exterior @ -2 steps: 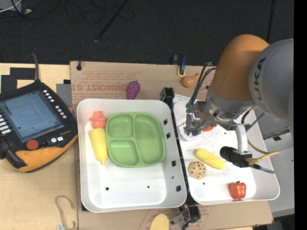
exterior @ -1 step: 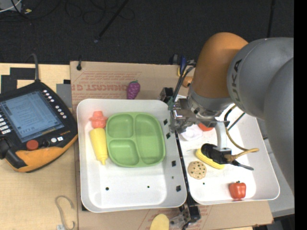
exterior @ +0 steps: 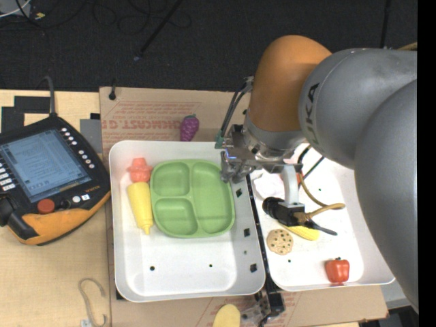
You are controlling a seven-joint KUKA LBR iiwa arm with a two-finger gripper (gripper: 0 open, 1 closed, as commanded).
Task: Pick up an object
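Note:
My gripper hangs under the orange wrist, above the wall between the two bins, at the right rim of a green divided plate. That plate lies in the left bin. Beside the plate's left edge are a yellow squeeze bottle and a small red-orange toy. In the right bin I see a round cookie, a yellow banana-like piece and a red pepper. Nothing shows between the fingers.
A purple grape bunch lies on the cardboard behind the left bin. A yellow lemon-like toy sits in front of the bins. A teach pendant rests on the bench at the far left. The arm covers much of the right bin's back.

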